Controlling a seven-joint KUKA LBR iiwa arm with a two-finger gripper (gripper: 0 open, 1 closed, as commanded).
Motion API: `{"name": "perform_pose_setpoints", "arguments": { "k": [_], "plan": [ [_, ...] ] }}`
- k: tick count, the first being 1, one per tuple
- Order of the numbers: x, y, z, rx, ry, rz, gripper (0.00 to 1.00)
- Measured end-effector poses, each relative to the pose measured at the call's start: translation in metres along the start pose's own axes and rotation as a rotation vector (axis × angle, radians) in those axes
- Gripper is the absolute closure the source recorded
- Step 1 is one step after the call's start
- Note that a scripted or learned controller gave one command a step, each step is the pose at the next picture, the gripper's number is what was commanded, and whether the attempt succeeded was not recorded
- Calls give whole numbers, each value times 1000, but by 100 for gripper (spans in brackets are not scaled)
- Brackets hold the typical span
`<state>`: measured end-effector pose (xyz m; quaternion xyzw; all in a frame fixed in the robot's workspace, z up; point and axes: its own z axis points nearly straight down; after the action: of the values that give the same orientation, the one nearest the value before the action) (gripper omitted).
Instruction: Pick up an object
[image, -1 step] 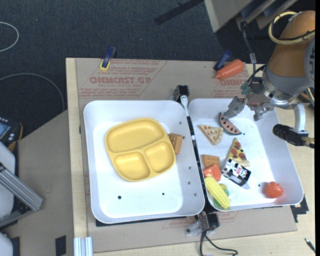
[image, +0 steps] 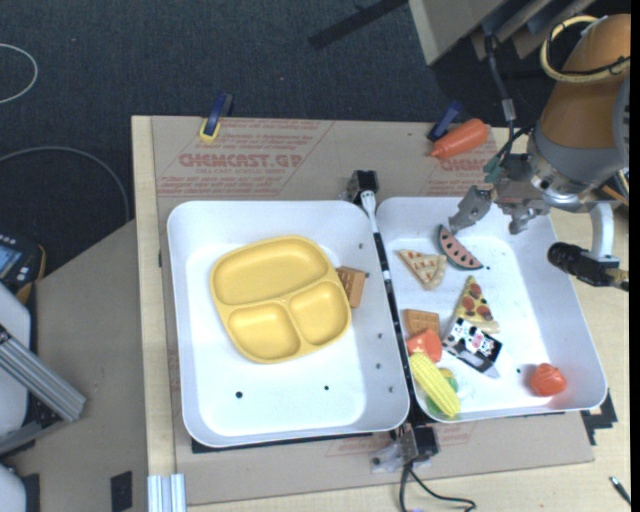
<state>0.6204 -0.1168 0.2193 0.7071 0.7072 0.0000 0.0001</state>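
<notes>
My gripper (image: 495, 211) hangs over the back of the right bin (image: 560, 300), its fingers (image: 470, 208) spread apart and nothing between them. Just below and left of it lies a watermelon slice (image: 457, 247). Further left sits a sandwich wedge (image: 423, 266). Toward the bin's front lie a pizza slice (image: 476, 302), a black and white carton (image: 473, 345), a toast piece (image: 421, 321), a red pepper (image: 425, 344), a corn cob (image: 435, 385) and a tomato (image: 547, 379).
The left bin (image: 200, 400) holds a yellow divided plate (image: 280, 297) and a brown cracker (image: 351, 285) beside it. An orange carrot toy (image: 460, 138) lies on the bench behind the right bin. A black clamp (image: 362, 185) sits between the bins at the back.
</notes>
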Motion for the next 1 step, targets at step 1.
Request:
{"name": "perform_pose_setpoints", "arguments": {
  "k": [1],
  "plan": [
    [3,1,64,9,2,0,0]
  ]
}}
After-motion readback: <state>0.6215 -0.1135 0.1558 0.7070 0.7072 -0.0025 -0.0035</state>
